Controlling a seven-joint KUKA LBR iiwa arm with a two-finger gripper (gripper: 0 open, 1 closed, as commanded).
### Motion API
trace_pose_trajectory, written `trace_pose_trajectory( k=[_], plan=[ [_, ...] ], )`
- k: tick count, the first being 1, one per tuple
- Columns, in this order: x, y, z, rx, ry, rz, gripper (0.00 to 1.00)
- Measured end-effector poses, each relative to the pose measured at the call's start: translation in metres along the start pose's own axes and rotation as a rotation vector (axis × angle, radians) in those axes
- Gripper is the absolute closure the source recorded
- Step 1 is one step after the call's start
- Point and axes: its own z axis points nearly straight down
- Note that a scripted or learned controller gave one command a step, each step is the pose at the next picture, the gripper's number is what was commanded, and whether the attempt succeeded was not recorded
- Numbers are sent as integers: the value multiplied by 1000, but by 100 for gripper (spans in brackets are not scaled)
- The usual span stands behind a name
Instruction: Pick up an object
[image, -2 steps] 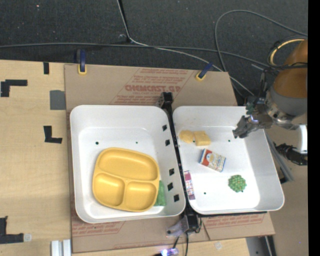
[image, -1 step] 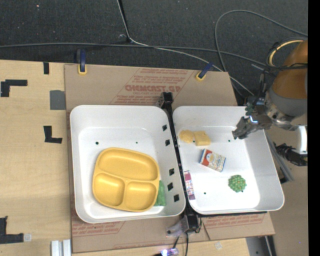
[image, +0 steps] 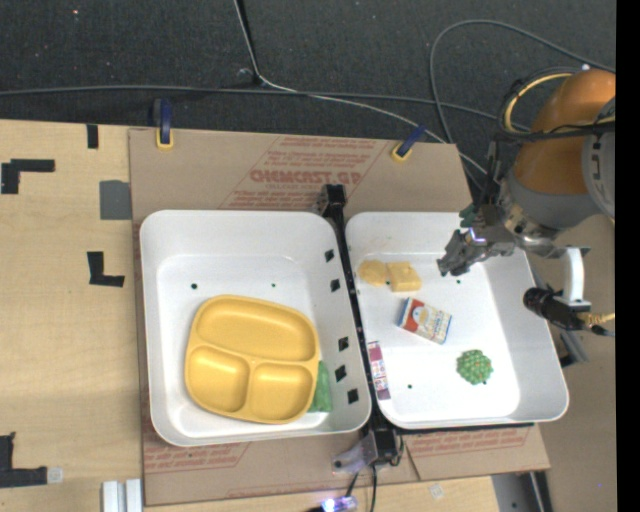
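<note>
My gripper (image: 456, 259) hangs over the far part of the right bin (image: 520, 395), just right of a pale yellow block (image: 404, 276) and a smaller tan piece (image: 373, 273). Nothing shows between its dark fingers. A small white and blue box with a red patch (image: 425, 320) lies near the bin's middle. A green knobbly ball (image: 475, 366) sits nearer the front right. A thin pink and white packet (image: 377, 368) lies along the bin's left wall.
The left bin (image: 160, 260) holds a yellow divided tray (image: 252, 358) with a green item (image: 321, 388) tucked at its right edge. A black divider clip (image: 334, 200) joins the bins at the back. Cables run over the dark backdrop.
</note>
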Motion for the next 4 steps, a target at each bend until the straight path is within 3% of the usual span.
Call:
trace_pose_trajectory(
  k=[2, 4],
  plan=[
    [117, 18, 16, 1, 0, -1, 100],
    [222, 17, 22, 2, 0, 0, 100]
  ],
)
